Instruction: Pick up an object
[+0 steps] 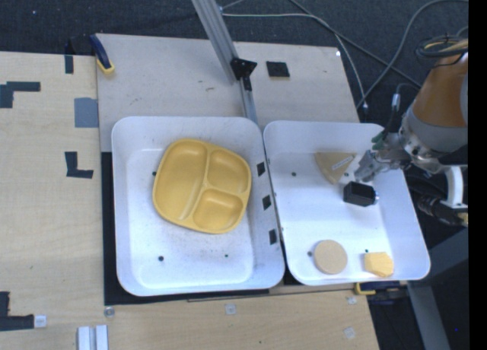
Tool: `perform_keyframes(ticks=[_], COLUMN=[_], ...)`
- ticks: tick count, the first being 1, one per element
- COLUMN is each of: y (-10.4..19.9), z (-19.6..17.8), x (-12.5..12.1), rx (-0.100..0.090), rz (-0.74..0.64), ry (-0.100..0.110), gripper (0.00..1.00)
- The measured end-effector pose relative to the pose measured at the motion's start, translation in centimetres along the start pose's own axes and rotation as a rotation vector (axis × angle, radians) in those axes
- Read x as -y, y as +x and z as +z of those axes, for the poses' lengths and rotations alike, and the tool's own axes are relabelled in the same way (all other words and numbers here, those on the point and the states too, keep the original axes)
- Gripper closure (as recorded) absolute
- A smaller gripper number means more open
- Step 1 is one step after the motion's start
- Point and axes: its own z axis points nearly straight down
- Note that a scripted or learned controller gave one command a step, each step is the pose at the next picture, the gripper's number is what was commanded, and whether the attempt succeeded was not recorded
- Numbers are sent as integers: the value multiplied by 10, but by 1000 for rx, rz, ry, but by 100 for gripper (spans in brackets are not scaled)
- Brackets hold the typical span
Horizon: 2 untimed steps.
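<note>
Two white bins sit side by side on your table (pixel 46 151), whose light wood top carries grey and black tape marks; dark carpet and loose cables lie beyond it. Your left bin (pixel 125 189) holds a yellow divided plate (pixel 202 186), lying flat near the middle with its three compartments facing up. Your right bin (pixel 403 234) holds four things. A tan wedge (pixel 333 164) lies in the upper part, near the far wall. A black block (pixel 359 194) lies just below and to the right of the wedge, close to it; whether they touch cannot be told. A round tan disc (pixel 330 256) rests near the front wall, and a small yellow lump (pixel 379 264) sits just beside it at the front right corner, apart from the disc. Your arm (pixel 441 105) enters from the right, its orange band above the bin's right edge. The pincer (pixel 369 167) points down and left over the right bin, between the wedge and the block. Its fingers are too small and blurred here, so you cannot tell how far apart they stand or whether anything sits between them.
</note>
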Motion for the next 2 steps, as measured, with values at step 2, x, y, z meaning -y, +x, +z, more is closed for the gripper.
perform_keyframes(ticks=[2], y=[3], z=[-96], x=[-4], rx=[0], rz=[0], ry=[0], gripper=[100])
